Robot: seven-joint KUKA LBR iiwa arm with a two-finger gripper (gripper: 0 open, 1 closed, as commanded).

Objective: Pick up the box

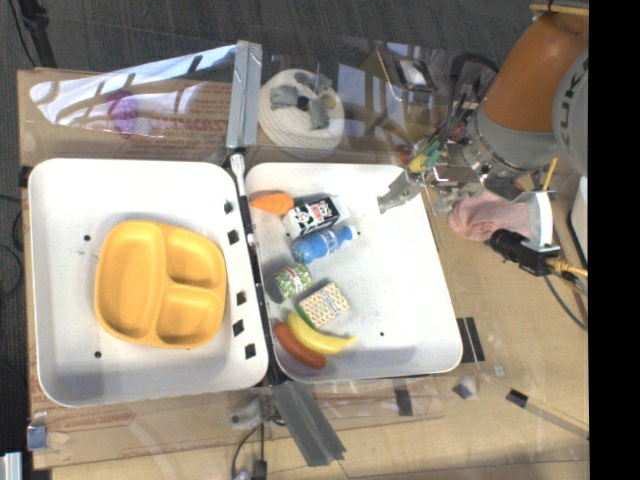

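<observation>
A small box (323,304) with a green and tan pattern lies in the right bin (420,298), near its front left, just above a yellow banana (320,339). A black-and-white carton (312,213) lies further back in the same bin. My gripper (393,196) hangs over the bin's back right part, above bare floor, right of the carton and well apart from the patterned box. Nothing is visibly held by it.
The right bin also holds an orange piece (270,203), a blue bottle (326,243), a green can (293,281) and a red sausage (297,349). A yellow divided plate (160,283) lies in the left bin (60,198). A pink cloth (487,215) sits outside on the right.
</observation>
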